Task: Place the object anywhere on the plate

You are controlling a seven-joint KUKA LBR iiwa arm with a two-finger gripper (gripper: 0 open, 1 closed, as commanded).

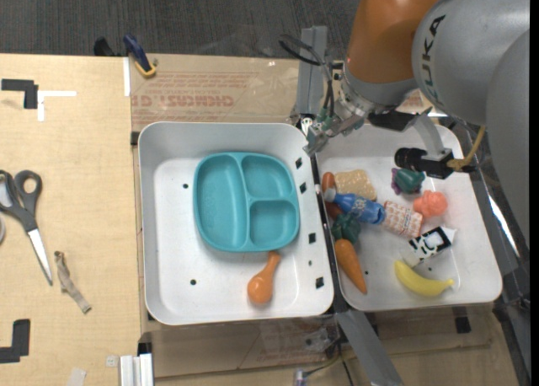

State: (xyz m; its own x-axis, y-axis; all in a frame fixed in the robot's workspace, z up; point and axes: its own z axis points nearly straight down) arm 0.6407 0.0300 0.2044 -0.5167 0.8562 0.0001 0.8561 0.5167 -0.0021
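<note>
Grey arm with its orange band looms over the right white bin [472,292], the claw [324,127] down at the bins' shared back corner.
Whether the claw is open or closed cannot be told, and nothing is seen in its grip. At the middle of the left white bin [160,292] lies a teal three-compartment plastic plate [246,201]; an orange toy drumstick [264,281] rests just off its 6 o'clock edge, touching or nearly so. Toys crowd the right bin: an orange carrot [350,265] at 8 o'clock, a yellow banana [423,280] at 5 o'clock, a blue-and-white bottle [360,206] near the middle. On the desk [67,207] at 9 o'clock lie grey-handled scissors [27,216].
</note>
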